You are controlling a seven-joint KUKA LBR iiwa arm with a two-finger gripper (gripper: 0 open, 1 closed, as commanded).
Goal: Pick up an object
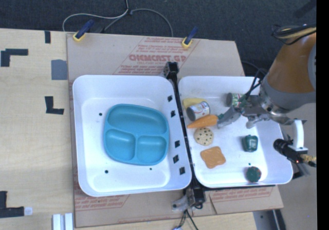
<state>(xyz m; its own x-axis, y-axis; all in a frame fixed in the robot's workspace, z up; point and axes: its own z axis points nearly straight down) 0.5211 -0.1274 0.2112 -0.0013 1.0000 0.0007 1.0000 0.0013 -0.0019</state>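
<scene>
My gripper (226, 117) hangs low over the middle of the right bin (272, 175), reaching in from the right. Its tip is just right of an orange carrot (204, 121), close to it or touching it; I cannot tell which. Behind the carrot lies a small can with a yellow piece (197, 106). In front of the carrot are a speckled cookie (204, 136) and an orange slice of toast (212, 157). A green block (250, 143) and a dark green round item (253, 174) lie towards the bin's right side.
The left bin (87, 172) holds a blue divided plate (136, 134). A black divider (177, 121) with clips runs between the bins. The arm's orange band and grey body (290, 74) stand over the right bin's far right edge.
</scene>
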